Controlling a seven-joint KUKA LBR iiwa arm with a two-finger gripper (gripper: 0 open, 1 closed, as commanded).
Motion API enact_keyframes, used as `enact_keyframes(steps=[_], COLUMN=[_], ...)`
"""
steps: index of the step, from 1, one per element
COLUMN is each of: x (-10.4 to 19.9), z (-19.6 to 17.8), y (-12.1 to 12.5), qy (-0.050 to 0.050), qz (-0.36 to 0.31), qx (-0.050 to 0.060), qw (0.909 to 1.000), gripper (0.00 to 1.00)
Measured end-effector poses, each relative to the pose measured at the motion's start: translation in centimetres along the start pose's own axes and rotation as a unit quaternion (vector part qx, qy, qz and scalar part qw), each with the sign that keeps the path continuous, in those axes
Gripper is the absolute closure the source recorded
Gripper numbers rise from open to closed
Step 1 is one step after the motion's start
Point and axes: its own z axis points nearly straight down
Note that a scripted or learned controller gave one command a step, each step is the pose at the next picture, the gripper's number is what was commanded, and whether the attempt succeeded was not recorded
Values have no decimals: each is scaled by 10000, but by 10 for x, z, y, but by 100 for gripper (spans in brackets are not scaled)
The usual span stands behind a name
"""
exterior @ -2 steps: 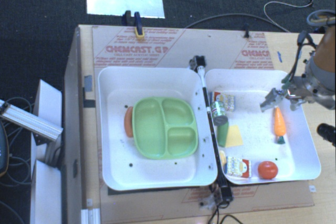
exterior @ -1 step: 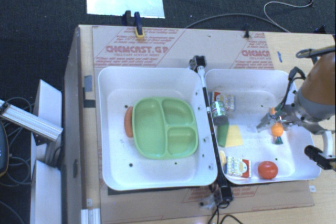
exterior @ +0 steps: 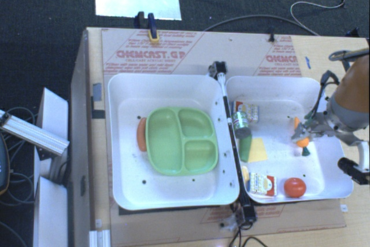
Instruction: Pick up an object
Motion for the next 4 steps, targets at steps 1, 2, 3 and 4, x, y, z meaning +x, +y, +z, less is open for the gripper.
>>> enact_keyframes(steps=[1,2,3,4], x=[70,134,213,172], z=[-65,-122,-147,-152], y=[-6,-48,-57,-57], qy=[9,12,12,5], qz=[-18,-16,-16,-3], qx=[3,9,10,11], qw=[10000,10000,10000,10000], gripper=[100,100,100,100])
